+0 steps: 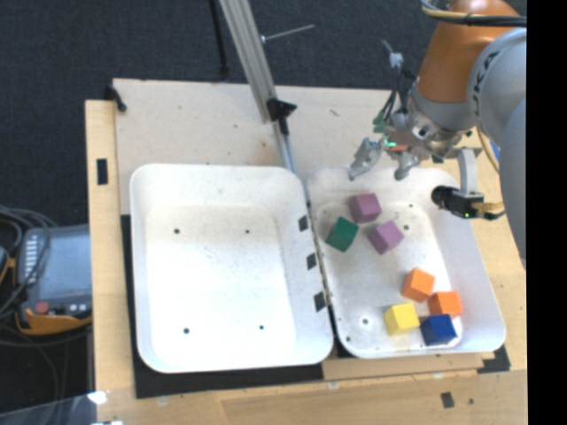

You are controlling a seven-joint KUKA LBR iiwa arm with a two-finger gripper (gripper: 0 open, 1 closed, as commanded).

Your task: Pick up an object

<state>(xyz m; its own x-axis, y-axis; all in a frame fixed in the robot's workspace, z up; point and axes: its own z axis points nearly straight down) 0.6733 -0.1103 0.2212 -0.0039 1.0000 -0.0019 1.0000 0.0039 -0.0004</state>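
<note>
My gripper [383, 165] hangs open over the far edge of the right bin [478, 264], with nothing between its fingers. Just below it, two purple cubes [364, 207] [385, 235] and a green cube [342, 234] lie in the bin's upper part. Toward the near right corner sit two orange cubes [418, 283] [446, 303], a yellow cube [400, 318] and a blue cube [438, 328], close together.
The left bin [146, 237] lies beside the right one, sharing a middle wall. A slanted metal rail [252, 56] runs from the top down to the bins' far junction. A grey control pendant [53, 273] rests off the bench at left.
</note>
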